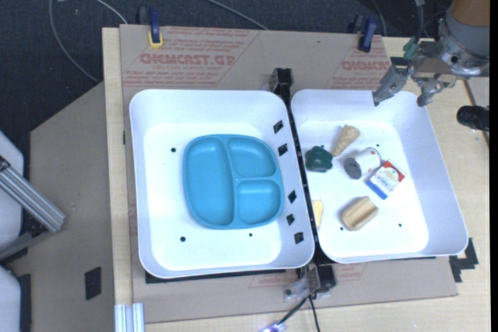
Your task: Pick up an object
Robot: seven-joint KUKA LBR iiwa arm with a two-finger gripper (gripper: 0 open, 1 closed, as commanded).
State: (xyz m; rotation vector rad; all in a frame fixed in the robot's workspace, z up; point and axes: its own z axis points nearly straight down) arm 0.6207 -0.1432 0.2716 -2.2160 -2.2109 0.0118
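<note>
Nearest the camera in the right bin [436, 190] lies a tan block [359, 213], short and rounded like a wooden or cork chunk, slightly tilted; it looks stiff, light and matte, so two fingers closing across its narrow width should grip it without much slipping, which makes it a sound candidate. Just beyond it sits a small red, white and blue packet [385, 179], flat and probably light, with a thin white loop at its upper left; its low profile gives the fingers little to bite on, and it may slide on the smooth bin floor. Beside it to the left rests a small grey oval piece [354, 167], seemingly hard and smooth, easy to squirt out of a pinch. Further left, near the dividing wall, is a dark green lump [317, 159], whose material cannot be told. Beyond these lies a pale cone-like piece [345, 139], tapered, best taken across its thicker end. The left bin [156, 167] holds a blue divided plate [233, 180], wide and shallow, graspable only at its rim. Farthest off, the gripper [406, 92] hovers over the right bin's far edge, its fingers spread apart with nothing between them, well apart from every object.
</note>
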